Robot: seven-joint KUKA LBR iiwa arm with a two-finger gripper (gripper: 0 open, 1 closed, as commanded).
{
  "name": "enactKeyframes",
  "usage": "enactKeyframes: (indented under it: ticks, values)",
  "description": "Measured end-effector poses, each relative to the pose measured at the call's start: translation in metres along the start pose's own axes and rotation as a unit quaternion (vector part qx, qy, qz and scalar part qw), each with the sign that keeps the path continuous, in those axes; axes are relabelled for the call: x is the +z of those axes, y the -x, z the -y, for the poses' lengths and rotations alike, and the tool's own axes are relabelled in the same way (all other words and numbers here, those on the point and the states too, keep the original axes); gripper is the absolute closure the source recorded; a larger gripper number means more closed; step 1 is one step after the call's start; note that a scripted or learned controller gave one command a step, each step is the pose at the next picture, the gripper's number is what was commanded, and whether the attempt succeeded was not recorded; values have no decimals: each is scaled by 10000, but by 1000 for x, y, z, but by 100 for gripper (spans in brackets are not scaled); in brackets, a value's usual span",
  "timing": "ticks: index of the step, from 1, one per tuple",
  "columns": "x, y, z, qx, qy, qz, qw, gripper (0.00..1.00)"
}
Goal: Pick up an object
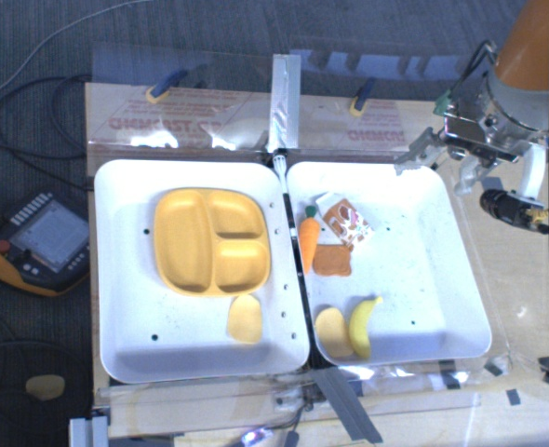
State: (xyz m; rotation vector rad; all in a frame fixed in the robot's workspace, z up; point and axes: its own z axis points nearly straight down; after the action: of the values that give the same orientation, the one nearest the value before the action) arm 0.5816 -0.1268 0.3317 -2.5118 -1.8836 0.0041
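Two white bins sit side by side under my camera, left bin [116, 277] and right bin [442, 277] meeting at a centre seam. From the right I see the arm [526, 45], its orange band at the frame's upper corner, with the gripper [475, 156] hanging over the right bin's back right corner, above the rim and well apart from everything inside; the wrist hardware is too cluttered from this angle for me to tell if it is released or clenched, and I see nothing between it. Largest item I log is a yellow divided tray [211, 240], lying flat in the left bin. Near the tray's front edge lies a pale yellow lump [245, 319]. In the right bin: a banana [363, 324] near the front wall, beside a second pale yellow piece [330, 331]; a small carton [344, 222] with red print toward the back left; a brown flat piece [332, 262] just in front of it; a carrot [308, 240] along the left wall, touching the brown piece
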Motion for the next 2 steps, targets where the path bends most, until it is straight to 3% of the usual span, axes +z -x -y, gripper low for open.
enactKeyframes:
  ticks: [1, 2]
  values:
    - [132, 17, 19, -227, -4, -1, 9997, 0]
    - [211, -20, -35, 744, 194, -34, 9970, 0]
